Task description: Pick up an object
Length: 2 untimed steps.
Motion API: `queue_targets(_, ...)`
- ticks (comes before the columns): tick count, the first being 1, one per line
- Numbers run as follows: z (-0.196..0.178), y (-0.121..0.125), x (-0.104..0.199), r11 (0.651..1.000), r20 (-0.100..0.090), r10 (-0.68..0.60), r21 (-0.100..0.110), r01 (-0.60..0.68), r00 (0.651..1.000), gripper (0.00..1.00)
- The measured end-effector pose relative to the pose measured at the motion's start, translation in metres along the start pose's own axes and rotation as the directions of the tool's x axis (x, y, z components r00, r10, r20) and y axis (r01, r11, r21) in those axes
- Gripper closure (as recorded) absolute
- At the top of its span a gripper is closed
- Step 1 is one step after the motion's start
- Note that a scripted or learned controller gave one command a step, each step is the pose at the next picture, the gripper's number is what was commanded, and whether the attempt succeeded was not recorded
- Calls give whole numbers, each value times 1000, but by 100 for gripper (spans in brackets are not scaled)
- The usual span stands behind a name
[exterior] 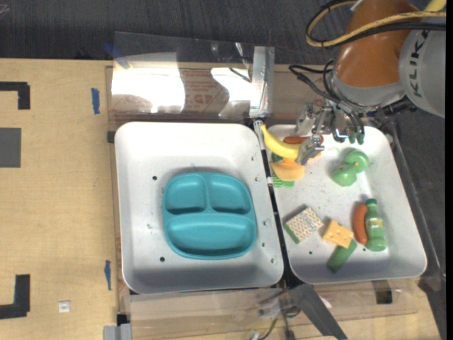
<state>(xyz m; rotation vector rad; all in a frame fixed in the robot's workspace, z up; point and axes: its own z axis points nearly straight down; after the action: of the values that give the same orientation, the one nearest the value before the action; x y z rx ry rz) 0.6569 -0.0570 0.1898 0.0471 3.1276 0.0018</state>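
- Nearest the camera, the front rims of two shallow white bins are sitting side by side on a wooden bench [49,190].
- In the left bin [134,147], a teal divided tray [209,213] is lying flat at the centre.
- In the right bin [403,211], towards the front, a small dark green piece [340,256] is touching a yellow wedge [337,233], with a speckled cracker-like square [303,224] just to their left.
- Beside them, near the right wall, a red sausage-shaped toy [361,222] is lying against a green bottle-shaped toy [375,229].
- Further back, a green apple-like toy [349,168] is sitting alone.
- At the back left corner of the right bin, a yellow banana [277,144] is lying above an orange piece [287,170].
- The gripper [311,147] is hanging over that corner, just beside the banana; I cannot tell how its pincer is set.
- Behind, the grey arm with its orange band [375,34] is reaching in from the right.
- A clear plastic sheet [184,83] is lying beyond the left bin.
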Motion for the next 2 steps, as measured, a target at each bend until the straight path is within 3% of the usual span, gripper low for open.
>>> queue_targets(1, -72, 21, 5, 988, 0, -152, 1, 152, 988, 100)
queue_targets(2, -121, -27, -14, 990, -1, -142, 2, 142, 990, 100)
